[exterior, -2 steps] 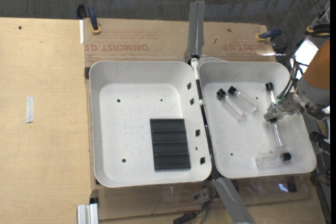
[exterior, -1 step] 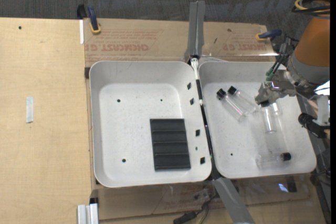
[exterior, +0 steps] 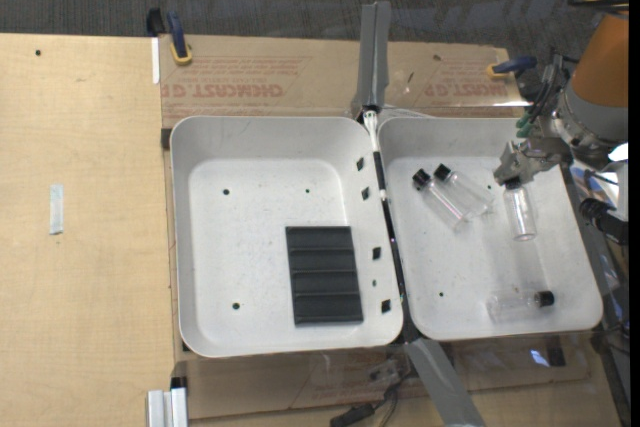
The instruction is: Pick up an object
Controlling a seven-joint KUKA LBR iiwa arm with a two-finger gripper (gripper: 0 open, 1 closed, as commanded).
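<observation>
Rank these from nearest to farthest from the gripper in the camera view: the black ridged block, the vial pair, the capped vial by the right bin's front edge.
From the gripper:
1. Vial pair, right bin, just to its left.
2. Capped vial, right bin, front edge.
3. Black ridged block, left bin.

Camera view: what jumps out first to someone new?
The black ridged block lying alone in the left bin stands out most. The right bin holds several clear vials with black caps, and the gripper reaches in over its upper right part, just above one clear vial.
</observation>
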